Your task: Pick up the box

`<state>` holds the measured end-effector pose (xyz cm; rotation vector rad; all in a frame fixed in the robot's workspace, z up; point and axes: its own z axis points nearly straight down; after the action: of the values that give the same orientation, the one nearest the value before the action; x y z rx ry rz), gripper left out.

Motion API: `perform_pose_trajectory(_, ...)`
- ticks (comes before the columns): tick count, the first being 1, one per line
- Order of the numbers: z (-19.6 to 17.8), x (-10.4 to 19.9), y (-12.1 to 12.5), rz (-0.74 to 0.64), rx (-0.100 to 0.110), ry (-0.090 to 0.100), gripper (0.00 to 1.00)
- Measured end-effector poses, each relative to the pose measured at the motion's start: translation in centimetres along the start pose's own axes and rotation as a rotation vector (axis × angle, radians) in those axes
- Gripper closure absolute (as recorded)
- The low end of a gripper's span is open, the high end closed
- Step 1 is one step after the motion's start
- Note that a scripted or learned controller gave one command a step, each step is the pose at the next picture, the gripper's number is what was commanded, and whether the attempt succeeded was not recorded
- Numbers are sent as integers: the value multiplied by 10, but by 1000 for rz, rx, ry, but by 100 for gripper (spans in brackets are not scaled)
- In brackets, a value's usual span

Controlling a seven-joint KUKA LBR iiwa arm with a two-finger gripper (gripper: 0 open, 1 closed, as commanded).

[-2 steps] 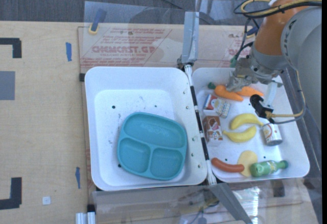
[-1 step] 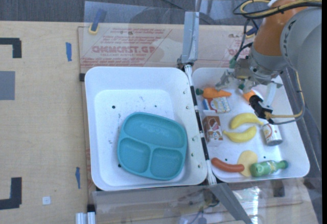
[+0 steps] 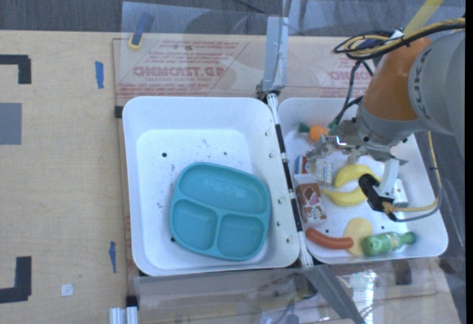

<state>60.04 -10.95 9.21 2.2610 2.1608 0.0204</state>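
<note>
The box [image 3: 311, 202] is a small brown, red and white carton lying flat near the left wall of the right bin [image 3: 436, 234]. My gripper [image 3: 326, 158] hangs low over the middle of that bin, just beyond the box and up the view from it. The grey wrist and orange band [image 3: 392, 86] rise behind it to the right. I see nothing of the box lifted; it rests on the bin floor. The gripper's tip is lost among clutter and the wrist's own body.
A yellow banana [image 3: 347, 183] lies right of the box, with a red sausage [image 3: 330, 240], a lemon [image 3: 358, 229] and a green bottle [image 3: 388, 243] nearer the front. An orange carrot [image 3: 318, 133] sits at the back. The left bin [image 3: 148, 123] holds a teal divided plate [image 3: 220, 210].
</note>
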Motion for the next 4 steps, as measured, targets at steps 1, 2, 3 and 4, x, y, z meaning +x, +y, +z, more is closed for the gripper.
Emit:
perform_pose_trajectory(1, 3, 8, 4, 124, 7, -2, 0)
perform_pose_trajectory(2, -1, -21, -50, 353, -2, 4, 0)
perform_pose_trajectory(3, 0, 8, -77, 401, -2, -2, 0)
perform_pose_trajectory(4, 4, 6, 4, 329, 14, -4, 0)
